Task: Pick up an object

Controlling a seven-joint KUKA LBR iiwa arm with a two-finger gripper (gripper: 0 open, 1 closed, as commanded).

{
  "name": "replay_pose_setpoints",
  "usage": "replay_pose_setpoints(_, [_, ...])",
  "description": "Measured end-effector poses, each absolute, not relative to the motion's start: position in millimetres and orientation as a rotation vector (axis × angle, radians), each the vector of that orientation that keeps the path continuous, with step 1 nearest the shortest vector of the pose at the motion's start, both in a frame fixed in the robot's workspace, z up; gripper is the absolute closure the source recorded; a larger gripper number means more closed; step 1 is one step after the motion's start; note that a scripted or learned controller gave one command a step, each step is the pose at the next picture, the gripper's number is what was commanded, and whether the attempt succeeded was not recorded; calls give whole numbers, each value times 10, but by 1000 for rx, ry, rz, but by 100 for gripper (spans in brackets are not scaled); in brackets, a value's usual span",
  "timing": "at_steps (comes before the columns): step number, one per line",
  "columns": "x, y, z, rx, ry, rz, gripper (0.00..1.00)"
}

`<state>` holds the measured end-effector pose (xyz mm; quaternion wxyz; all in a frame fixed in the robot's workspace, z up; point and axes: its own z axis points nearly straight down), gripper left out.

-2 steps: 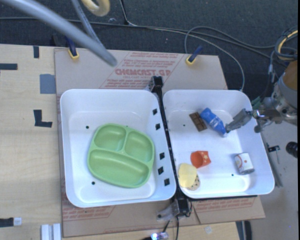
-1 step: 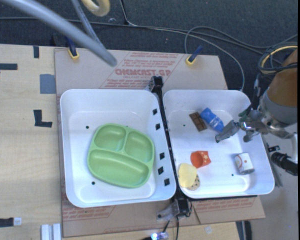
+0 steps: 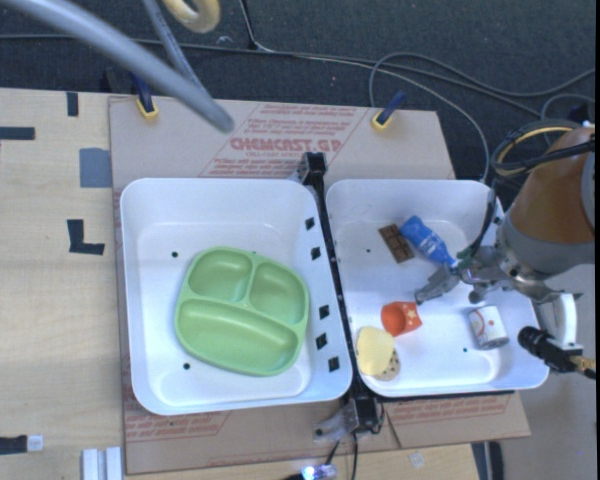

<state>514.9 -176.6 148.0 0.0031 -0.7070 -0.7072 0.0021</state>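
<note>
- Objects for picking are lying in the right bin (image 3: 345, 268): a blue bottle (image 3: 426, 239), a brown block (image 3: 395, 243), an orange cup (image 3: 401, 318), a yellow round piece (image 3: 376, 353) and a small white can (image 3: 487, 327).
- The gripper (image 3: 427, 290) is reaching into this bin from the right side, and its fingers (image 3: 432, 286) are standing a little apart with nothing between them, so it is gripping no object.
- The fingertips are hovering between the blue bottle and the orange cup, just beside both.
- The blue bottle is lying with its long axis diagonal, from upper left to lower right, and its lower end is pointing toward the gripper.
- The brown block is lying just left of the bottle, its long axis running from upper left to lower right.
- The orange cup is sitting near the middle of the bin, and the yellow piece is resting at the front left corner.
- The white can is lying near the right wall, under the wrist.
- The grey arm (image 3: 545, 213) with the orange band is entering over the right rim.
- The left bin (image 3: 140, 268) is holding a green divided plate (image 3: 243, 310).
</note>
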Motion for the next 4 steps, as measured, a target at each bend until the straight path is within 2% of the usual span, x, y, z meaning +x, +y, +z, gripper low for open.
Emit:
replay_pose_setpoints(1, [5207,-1699,917,-2219,-2221,-5,0])
replay_pose_setpoints(2, [5234,-1704,1058,-2225,-2230,-11,100])
replay_pose_setpoints(3, [5327,-1633,1604,-2221,-2227,-3,100])
replay_pose_setpoints(4, [5317,-1546,2072,-2221,-2226,-3,100])
